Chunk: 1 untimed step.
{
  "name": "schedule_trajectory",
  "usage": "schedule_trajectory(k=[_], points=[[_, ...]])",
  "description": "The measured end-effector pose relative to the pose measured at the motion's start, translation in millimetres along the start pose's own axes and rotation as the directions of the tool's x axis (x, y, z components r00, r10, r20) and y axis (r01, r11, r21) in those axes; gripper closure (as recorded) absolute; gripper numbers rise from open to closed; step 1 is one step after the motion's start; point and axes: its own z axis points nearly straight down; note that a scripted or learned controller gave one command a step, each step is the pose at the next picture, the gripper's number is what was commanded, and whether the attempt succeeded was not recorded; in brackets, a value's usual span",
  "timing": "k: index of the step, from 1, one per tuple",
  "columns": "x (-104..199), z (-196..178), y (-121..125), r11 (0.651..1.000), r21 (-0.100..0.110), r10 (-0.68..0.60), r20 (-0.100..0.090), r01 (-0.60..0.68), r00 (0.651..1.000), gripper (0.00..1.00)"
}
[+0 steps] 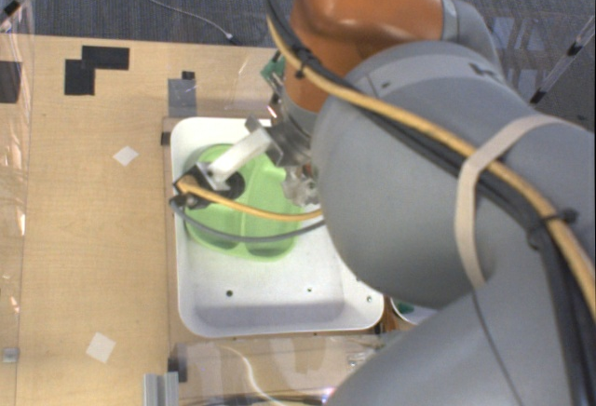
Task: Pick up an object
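pale wooden bench (84, 209) under a slanted overhead view. the green plastic container (265, 236), the one candidate for picking that you can see, lies in the far left part of the white bin (261, 302), close to its left wall. the gripper (300, 179) hangs directly over the container's right side, low in the bin. you cannot tell how far it is open, nor whether it has hold of anything, because the wrist and the grey arm (419, 181) cover it.

judgement: the step in hand looks like the descent onto the container. to do it well, straddle the thin rim instead of pressing on the curved wall. close fully before lifting, then raise straight up, clear of the bin's left wall.

markings: black tape blocks (93, 67) sit on the bench beyond the bin. no brand, label or legible writing can be made out anywhere.
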Motion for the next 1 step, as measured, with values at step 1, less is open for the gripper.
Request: schedule_trajectory(k=[1], points=[[-0.7,88.5,-2.5,0.908,0.003,-0.420,0.007,0.420,0.908,1.00]])
